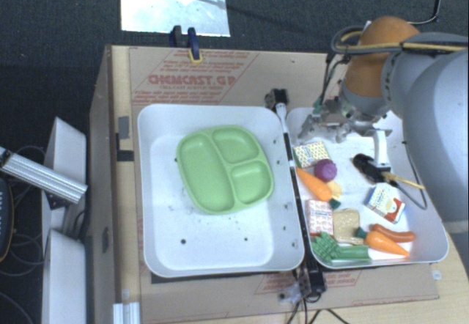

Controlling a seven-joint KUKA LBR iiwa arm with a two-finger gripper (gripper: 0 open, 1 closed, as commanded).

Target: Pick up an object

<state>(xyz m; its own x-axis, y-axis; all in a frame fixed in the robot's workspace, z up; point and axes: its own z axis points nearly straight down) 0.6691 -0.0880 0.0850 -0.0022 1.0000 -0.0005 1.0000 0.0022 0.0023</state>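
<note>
Small patterned box (311,152), the object nearest the gripper (326,130), lies flat in the right bin (429,238), close to the wall it shares with the left bin (220,242). It is just beside the gripper, toward the near side, and untouched. The fingers look spread, with nothing between them, so as far as this view shows no pick has been made. The gripper hangs over the far end of the right bin; choosing a target, coming down, closing and lifting are all left to do.

The right bin is crowded. A purple round toy (325,168) sits touching or almost touching the box, and a carrot (314,185) lies just below both, with a small yellow piece (335,188) at its side. Nearer the front are a red-and-white packet (319,216), a bread slice (346,223) and a green toy (338,249), packed together. To the right lie a white carton (385,203) and a second carrot (387,243). The left bin holds a green divided plate (223,168), well apart from the gripper.

In my judgement the crowding is the main obstacle: the purple toy and the shared wall hem in the box, so a finger may land on a neighbour or push the box aside. The white carton has more bare floor around it and looks the easier grasp
</note>
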